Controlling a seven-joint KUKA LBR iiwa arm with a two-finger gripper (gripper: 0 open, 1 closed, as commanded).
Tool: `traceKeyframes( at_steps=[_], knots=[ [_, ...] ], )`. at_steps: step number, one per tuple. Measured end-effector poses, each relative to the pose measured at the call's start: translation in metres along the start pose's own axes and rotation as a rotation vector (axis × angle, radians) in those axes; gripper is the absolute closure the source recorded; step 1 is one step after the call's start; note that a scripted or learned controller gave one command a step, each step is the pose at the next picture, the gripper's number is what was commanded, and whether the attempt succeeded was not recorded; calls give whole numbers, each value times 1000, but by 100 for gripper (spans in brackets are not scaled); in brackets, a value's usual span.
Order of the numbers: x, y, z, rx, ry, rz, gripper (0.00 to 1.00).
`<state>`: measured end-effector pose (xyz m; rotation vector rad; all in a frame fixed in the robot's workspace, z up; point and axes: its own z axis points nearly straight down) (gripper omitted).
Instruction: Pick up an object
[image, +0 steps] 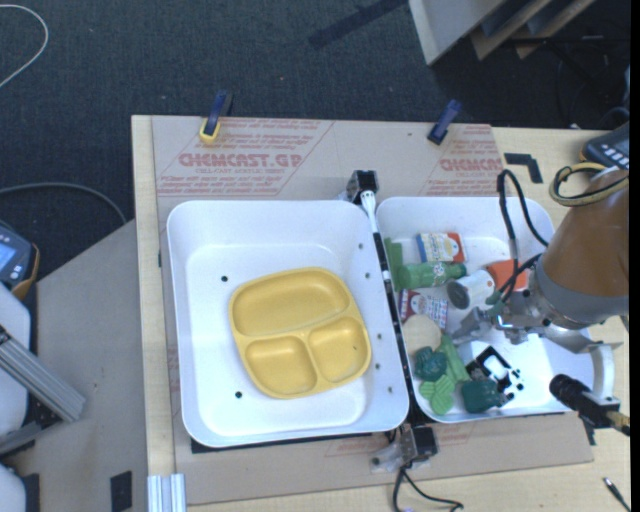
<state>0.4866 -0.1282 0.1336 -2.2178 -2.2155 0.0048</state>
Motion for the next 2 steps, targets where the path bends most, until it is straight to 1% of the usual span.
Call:
traceKeyframes(
  at_steps=[1,2],
  knots=[
    [2,4,47,-12,3,-1,0],
    [0,7,32,-27,-6,0,100]
  ],
)
